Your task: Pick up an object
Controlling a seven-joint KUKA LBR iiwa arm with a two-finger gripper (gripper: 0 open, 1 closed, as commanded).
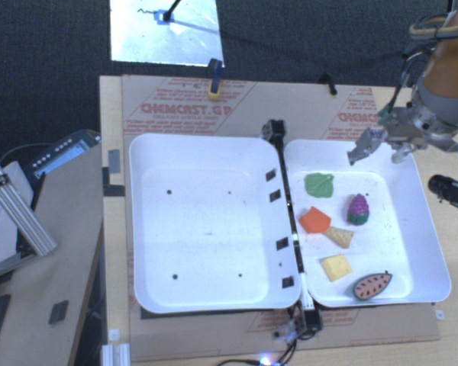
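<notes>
Bench with two shallow white bins side by side on a brown board printed with red lettering; left bin; right bin, holding six small objects.

Contents of right bin, far to near: green leaf-shaped piece, flat, toward the far left part of the bin; purple berry-like piece, to the right of and slightly nearer than the green one, apart from it; orange block, close to the divider between the bins; tan wedge, touching or just beside the orange block's near right corner, which of the two cannot be told; yellow square piece, nearer again, lying alone; watermelon-slice piece, red with dark seeds and a green edge, close to the bin's near rim, just right of the yellow square.

Arm: grey with orange band, entering from the right; gripper above the far edge of the right bin, its two fingers spread apart with one tip to the left and one to the right; nothing between them; no object touched; well apart from the green piece, the closest item below it.

Surroundings: reflective sheet on the dark floor beyond the bench; yellow clamp at the board's far edge.
</notes>
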